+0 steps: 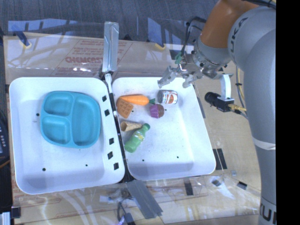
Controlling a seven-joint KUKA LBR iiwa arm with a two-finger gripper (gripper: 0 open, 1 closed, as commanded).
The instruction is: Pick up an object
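Camera view, jaws (176,77): the two fingers are standing apart, spread open, with nothing lying between them; they are hanging over the far rim of the right bin.
Can (167,97): lying on its side in the right bin (187,149), just below the jaws and apart from them.
Purple piece (157,110): sitting just beside the can, on its near side.
Carrot (134,100): lying lengthwise to the left of the can, its green end pointing toward it.
Waffle-like piece (124,108): resting against the carrot's underside, near the bin's left wall.
Cone (131,125): lying just nearer the camera than the waffle-like piece.
Green bottle (136,138): lying tilted, cap toward the cone, near the left wall.
Arm (243,36): reaching in from the right, its orange band showing above the wrist.
Left bin (28,172): sitting beside the right bin, touching it along the middle edge.
Blue tray (71,118): lying flat in the left bin, three compartments facing up.
Table (225,139): carrying both bins.
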